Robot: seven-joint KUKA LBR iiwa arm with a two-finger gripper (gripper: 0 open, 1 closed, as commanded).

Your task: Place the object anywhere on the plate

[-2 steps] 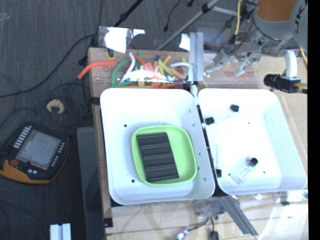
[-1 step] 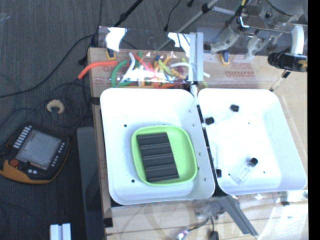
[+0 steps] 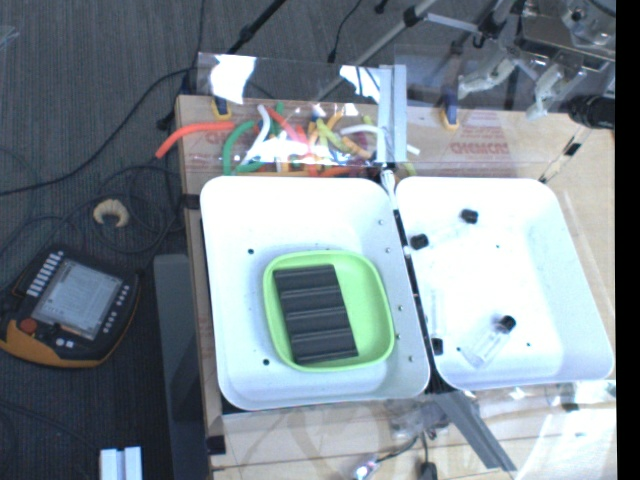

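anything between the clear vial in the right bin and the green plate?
Yes. The small clear vial with a black cap lies in the right white bin; the green square plate sits in the left white bin. The two bins' adjoining walls run between them, and a dark ridged block covers most of the plate.

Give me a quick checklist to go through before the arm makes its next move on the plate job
1. Green plate sits flat in the left bin: ok.
2. Dark ribbed block lies fully on the plate, inside its rim: ok.
3. Block rests free, nothing gripping it: ok.
4. Right bin holds a small clear vial with a black cap and two small black pieces, all apart from the plate: ok.
5. Where the claw is and how it stands: cannot tell.
6. Which object was meant for the plate: cannot tell.
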